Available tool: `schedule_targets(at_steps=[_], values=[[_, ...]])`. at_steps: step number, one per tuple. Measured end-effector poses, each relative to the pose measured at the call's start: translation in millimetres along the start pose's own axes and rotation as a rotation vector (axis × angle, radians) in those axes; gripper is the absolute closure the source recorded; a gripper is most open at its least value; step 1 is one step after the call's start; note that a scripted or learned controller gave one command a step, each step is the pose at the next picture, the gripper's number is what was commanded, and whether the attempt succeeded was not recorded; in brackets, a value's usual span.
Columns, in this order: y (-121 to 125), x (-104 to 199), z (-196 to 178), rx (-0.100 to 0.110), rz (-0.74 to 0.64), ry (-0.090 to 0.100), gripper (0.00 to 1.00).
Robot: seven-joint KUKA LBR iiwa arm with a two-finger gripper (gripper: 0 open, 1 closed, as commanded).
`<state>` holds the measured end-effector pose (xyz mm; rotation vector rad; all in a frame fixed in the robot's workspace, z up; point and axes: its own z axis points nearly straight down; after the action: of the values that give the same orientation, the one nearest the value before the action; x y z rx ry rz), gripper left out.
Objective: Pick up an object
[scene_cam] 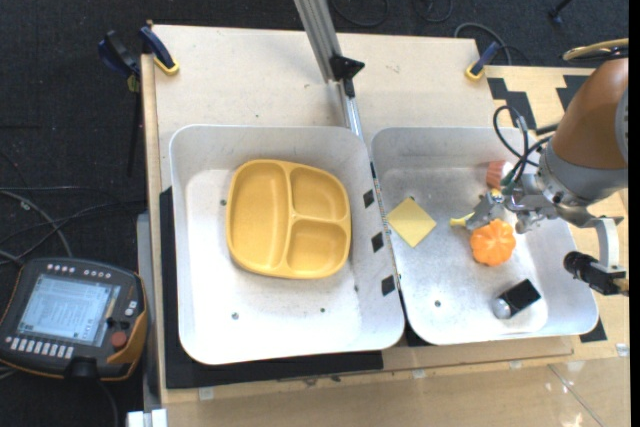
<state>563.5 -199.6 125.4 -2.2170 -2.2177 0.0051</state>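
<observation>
end effector (497,212) over pumpkin (492,244), fingers unclear

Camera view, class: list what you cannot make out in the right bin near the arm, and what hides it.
- End effector: open or shut is unclear; the wrist covers it.
- Red-orange object: partly hidden behind the end effector, so its kind is unclear.
- Black object below the orange pumpkin-like toy: too small to identify.

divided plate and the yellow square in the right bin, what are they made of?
Divided plate: looks like moulded plastic, yellow, smooth with a soft sheen along its ridges. Yellow square: flat and matte, maybe foam, sponge or card; too small to tell.
</observation>
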Motion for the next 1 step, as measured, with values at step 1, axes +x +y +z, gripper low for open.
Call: schedule_targets(at_steps=[1], values=[[0.7, 0.5, 30.6, -0.006, 0.000, -0.002, 0.00]])
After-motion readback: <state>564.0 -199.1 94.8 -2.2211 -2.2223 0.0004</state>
